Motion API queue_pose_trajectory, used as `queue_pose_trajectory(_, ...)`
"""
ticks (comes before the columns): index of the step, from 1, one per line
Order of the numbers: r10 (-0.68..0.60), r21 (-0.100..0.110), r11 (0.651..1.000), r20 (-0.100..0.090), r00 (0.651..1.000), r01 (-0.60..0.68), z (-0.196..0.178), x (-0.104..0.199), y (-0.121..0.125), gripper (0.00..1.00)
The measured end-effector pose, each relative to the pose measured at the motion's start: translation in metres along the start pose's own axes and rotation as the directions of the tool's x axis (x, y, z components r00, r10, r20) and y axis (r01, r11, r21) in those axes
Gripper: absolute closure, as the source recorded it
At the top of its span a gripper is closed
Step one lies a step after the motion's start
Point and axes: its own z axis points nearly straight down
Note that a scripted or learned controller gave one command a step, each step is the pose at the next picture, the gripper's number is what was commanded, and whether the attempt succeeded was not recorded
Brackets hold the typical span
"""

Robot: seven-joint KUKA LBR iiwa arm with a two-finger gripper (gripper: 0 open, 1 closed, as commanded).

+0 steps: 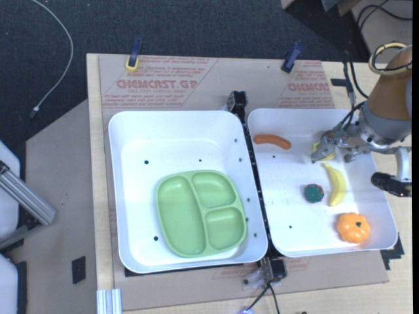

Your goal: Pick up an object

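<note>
Gripper low in right bin, far-right part, just above banana; grip state: cannot tell (blurred). Sausage to its left, green ball and orange pumpkin nearer. Best: centre over banana's middle, descend straight, clamp across narrow width.

The arm is grey with an orange band above the wrist. Black cables loop beside it. Its gripper is metallic grey.
</note>
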Motion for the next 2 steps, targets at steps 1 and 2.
queue_pose_trajectory(1,0.0,-0.002,1.0,0.001,1.0,0.0,0.02,0.0,0.0,0.0)
queue_pose_trajectory(2,0.0,-0.006,1.0,0.002,1.0,0.0,0.007,0.001,0.001,1.0)
